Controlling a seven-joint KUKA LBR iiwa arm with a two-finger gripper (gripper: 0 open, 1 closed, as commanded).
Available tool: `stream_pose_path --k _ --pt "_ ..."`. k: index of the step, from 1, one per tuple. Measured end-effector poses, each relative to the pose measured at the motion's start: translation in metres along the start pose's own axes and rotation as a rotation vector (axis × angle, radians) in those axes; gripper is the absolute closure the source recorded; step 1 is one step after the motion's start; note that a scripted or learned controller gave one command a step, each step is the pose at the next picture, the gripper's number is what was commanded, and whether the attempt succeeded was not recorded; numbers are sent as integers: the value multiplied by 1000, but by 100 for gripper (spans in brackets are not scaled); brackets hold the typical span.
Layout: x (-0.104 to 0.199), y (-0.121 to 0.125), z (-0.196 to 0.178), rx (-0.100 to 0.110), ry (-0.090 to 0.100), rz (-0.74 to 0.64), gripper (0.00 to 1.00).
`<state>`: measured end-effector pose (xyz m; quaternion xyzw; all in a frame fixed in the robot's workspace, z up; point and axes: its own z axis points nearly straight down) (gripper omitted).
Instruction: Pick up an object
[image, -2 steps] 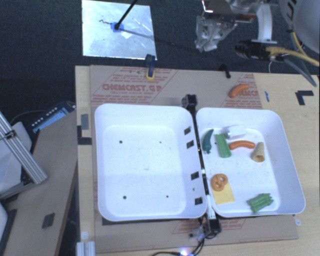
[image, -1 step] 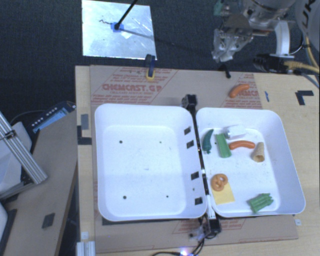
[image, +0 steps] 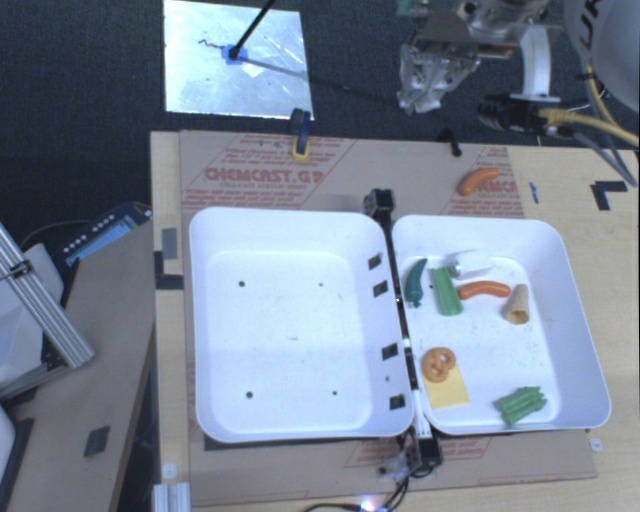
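Observation:
My gripper (image: 425, 92) hangs high at the top of the view, above the bench's far edge and well back from the right bin (image: 570, 300). Nothing shows between its fingers. In the right bin lie a green pepper (image: 414, 281), a green cucumber (image: 445, 291), a white piece (image: 468, 264), an orange sausage (image: 484, 290), a tan cone (image: 516, 304), an orange pretzel (image: 438, 363) on a yellow slice (image: 449, 389), and a green bundle of beans (image: 521, 403).
The left bin (image: 215, 300) is beside the right one, joined by black clips (image: 378, 203). An orange sausage (image: 478, 181) lies on the bench behind the right bin. A yellow-and-blue clamp (image: 299, 135) stands at the back, and cables run at top right.

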<state>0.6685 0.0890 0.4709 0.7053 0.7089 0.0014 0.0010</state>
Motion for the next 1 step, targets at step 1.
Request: stream_pose_path --k 1 --pt "-44 0 24 3 -1 5 100"
